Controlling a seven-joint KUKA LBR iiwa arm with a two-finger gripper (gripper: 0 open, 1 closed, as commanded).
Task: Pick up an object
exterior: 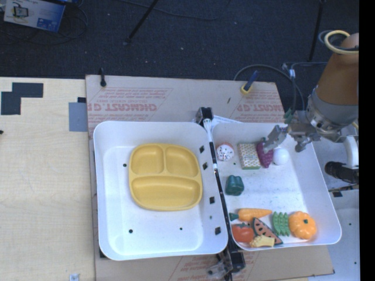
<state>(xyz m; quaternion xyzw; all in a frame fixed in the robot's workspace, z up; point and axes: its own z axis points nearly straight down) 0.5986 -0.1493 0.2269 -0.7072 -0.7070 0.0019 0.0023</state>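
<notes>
Arm cut off by the right edge, pincer too blurred to read its grip, purple item partly hidden beneath it, blue box clipped top left.

Smooth, slightly glossy white plastic forms both bins; the yellow divided plate looks matt plastic, and the board beneath is printed brown cardboard.

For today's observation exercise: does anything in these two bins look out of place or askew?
Nothing stands out. The yellow divided plate lies flat in the left bin; toy foods lie scattered in the right bin.
</notes>
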